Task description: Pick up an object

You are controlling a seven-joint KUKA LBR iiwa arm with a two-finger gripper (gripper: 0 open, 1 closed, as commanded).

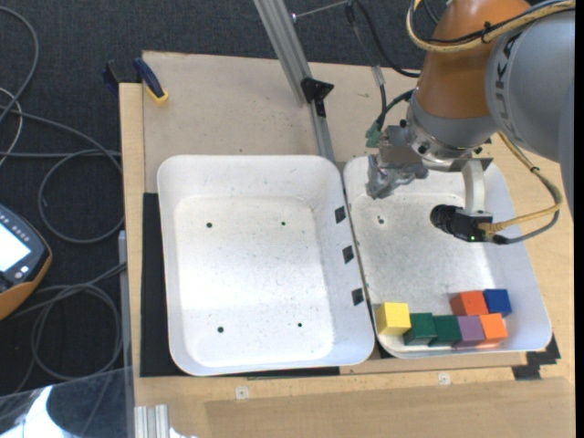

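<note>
Robotics lab test cell.
Plywood surface [228, 89] carrying two white bins [246, 263]; loose cables [55, 162] on dark carpet left of it; aluminium camera pole [287, 48] rising behind the bins.

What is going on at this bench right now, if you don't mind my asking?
A KUKA arm is set to pick up an object. Its end effector hangs over the far end of the right bin, with nothing visibly between its fingers. The coloured blocks, among them a yellow block, green blocks, an orange block and a blue block, sit clustered at that bin's near edge, apart from the end effector. The left bin stands beside it.
</note>
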